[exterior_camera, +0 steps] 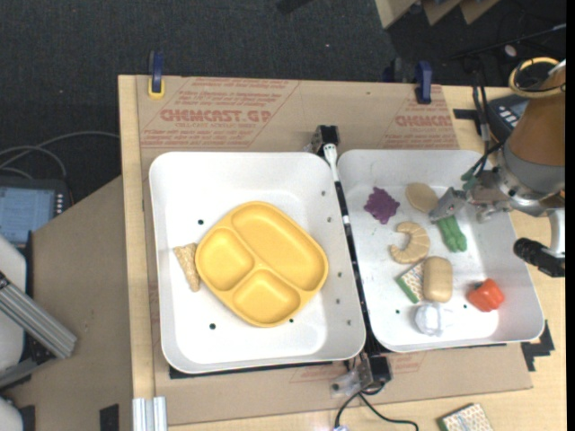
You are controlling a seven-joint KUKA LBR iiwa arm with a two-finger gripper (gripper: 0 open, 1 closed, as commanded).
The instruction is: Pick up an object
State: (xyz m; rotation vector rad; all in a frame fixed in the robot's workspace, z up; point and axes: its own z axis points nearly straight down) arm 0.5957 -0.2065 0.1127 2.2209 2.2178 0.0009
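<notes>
While the gripper (446, 210) is poised low over the right bin (517, 330), just above the green toy (452, 234), its grasp cannot be told, nothing is seen lifted, and the pick is judged not yet done.

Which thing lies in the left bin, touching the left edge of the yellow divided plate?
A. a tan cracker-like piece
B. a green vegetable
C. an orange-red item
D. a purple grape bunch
A: the tan cracker-like piece lies in the left bin against the left edge of the yellow divided plate; the other three things lie in the right bin.
</notes>
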